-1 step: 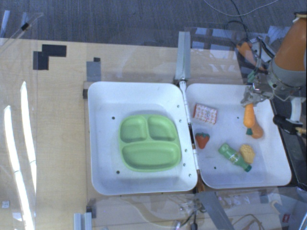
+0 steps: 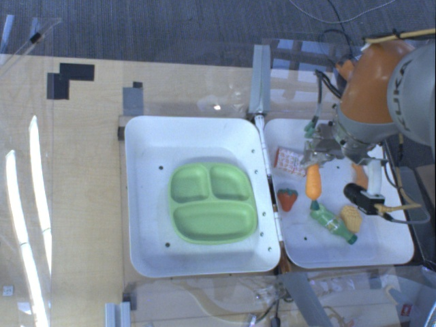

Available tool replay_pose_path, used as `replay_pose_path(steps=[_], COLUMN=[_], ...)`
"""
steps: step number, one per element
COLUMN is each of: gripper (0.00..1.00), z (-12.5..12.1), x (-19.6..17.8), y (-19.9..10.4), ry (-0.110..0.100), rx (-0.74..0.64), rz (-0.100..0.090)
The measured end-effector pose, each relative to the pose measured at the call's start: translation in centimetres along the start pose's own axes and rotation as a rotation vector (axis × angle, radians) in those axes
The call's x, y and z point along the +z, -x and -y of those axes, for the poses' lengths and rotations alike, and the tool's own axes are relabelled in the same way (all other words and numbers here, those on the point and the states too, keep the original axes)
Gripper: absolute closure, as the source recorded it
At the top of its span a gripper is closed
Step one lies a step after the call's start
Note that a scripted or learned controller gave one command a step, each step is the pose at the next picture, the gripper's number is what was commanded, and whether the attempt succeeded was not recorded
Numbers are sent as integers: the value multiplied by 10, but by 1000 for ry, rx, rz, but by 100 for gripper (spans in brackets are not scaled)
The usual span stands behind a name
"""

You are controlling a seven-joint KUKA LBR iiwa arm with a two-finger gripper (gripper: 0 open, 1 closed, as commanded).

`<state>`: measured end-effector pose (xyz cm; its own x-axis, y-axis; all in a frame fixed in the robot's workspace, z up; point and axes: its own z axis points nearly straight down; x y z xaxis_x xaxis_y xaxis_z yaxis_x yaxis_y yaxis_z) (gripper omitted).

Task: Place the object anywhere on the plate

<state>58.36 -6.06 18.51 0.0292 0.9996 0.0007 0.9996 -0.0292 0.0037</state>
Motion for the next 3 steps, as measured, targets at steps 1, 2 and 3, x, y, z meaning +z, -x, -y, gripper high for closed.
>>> replay_pose_path(steps=[1,2,3], gripper=[100,100,0], z=[-25,5,5], x=[0,0,0], y=[-86,-152,-151], ry=[1,0,0], rx=[-274,-426,-425], rz=[0,-1,-1])
